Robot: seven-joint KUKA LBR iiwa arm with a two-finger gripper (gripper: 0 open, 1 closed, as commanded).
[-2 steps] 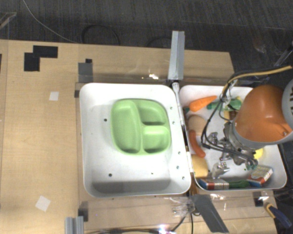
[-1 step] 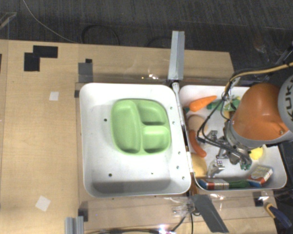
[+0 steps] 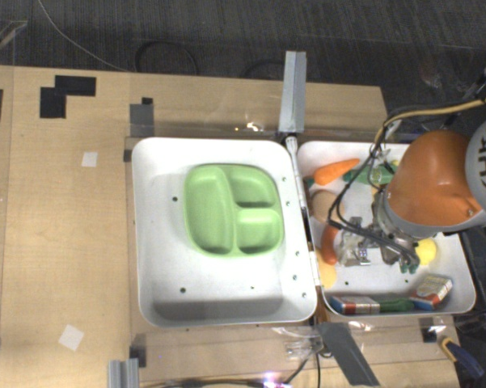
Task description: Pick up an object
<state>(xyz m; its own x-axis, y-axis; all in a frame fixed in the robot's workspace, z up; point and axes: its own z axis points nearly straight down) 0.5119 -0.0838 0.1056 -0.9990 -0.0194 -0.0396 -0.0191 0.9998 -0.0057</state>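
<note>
Arm: grey and orange, it comes in from 3 o'clock and hangs low over the right bin.
Gripper: it is down among the toys, near the left side of that bin.
Jaws: I cannot tell if they are open or closed; wires and metal bits hide them.
Thing to pick: my guess is the small orange-red toy, just beside the gripper at its 9 o'clock, close to the bin's left wall.
Which way it points: it looks a bit longer from 12 to 6 o'clock, but part of it is hidden, so I am not sure.
How to do it well: I think the jaws should close across its short side, from 9 and 3 o'clock, then lift straight up slowly.
Watch out: the yellow piece sits at the toy's 6 o'clock and could get bumped.
Other bin: the left bin holds a green tray.
</note>
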